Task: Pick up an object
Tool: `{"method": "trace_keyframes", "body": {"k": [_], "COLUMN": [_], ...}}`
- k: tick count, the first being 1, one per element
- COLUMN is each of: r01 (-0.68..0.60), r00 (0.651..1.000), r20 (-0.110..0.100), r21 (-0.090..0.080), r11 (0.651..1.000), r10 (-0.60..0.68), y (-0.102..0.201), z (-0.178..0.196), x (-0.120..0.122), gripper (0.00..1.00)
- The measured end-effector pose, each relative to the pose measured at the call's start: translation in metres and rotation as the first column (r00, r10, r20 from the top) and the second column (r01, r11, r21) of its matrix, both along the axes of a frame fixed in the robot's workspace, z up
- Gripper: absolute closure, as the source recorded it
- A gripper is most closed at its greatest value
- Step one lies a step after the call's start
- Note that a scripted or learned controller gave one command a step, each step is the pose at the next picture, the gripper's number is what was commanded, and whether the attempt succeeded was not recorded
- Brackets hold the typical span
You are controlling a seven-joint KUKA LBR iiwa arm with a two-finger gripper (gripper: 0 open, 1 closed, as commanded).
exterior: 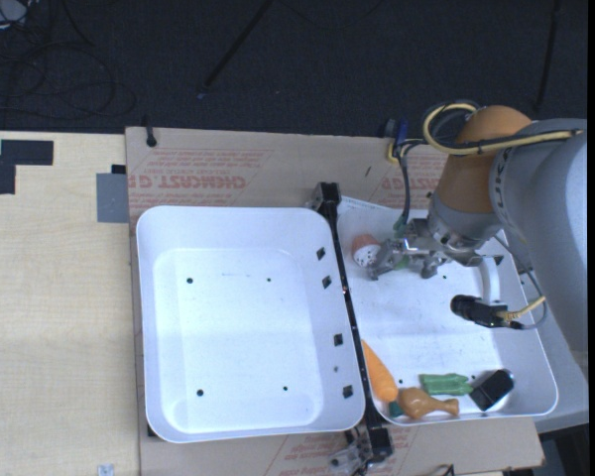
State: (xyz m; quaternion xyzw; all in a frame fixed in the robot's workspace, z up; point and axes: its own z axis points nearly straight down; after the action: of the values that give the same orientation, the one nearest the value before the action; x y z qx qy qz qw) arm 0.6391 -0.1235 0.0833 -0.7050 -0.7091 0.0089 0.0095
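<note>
1. Two shallow white plastic bins sit side by side on a sheet of brown cardboard (278, 162) printed with red lettering, which lies on a pale wooden bench (50, 315).
2. The left bin (154, 236) shows its bare white floor with a few small dark dots.
3. The right bin (535, 385) holds the loose objects, and the grey arm with its orange band (481, 167) reaches into it from the right.
4. The two-finger gripper (392, 259) hangs low over the far left part of the right bin, its metal parts pointing toward the divider between the bins.
5. Whether the gripper is spread or pressed together cannot be told from this slanted view; nothing is visibly pinched in it.
6. A small round white object with a reddish patch (364, 254) lies just beside the gripper, on its left, close to the bin's far left corner; whether they touch is unclear.
7. An orange carrot-shaped toy (378, 373) lies along the left wall of the right bin, near its front.
8. A tan, lumpy toy (423, 402) rests at the front rim, just right of the carrot's tip.
9. A green flat piece (444, 383) lies just behind the tan toy.
10. A black blocky object (492, 389) sits to the right of the green piece, near the front right corner.
11. A black cable-fitted part (481, 310) hangs off the arm over the bin's right half.
</note>
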Motion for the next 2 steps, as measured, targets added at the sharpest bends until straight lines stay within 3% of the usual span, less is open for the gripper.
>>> {"method": "trace_keyframes", "body": {"k": [1, 2], "r01": [0.003, -0.004], "r00": [1.0, 0.999], "r20": [0.0, 0.032], "r21": [0.003, 0.004], "r11": [1.0, 1.0], "r10": [-0.003, 0.004], "y": [0.0, 0.103], "z": [0.011, 0.11], "x": [0.0, -0.031], "gripper": [1.0, 1.0]}}
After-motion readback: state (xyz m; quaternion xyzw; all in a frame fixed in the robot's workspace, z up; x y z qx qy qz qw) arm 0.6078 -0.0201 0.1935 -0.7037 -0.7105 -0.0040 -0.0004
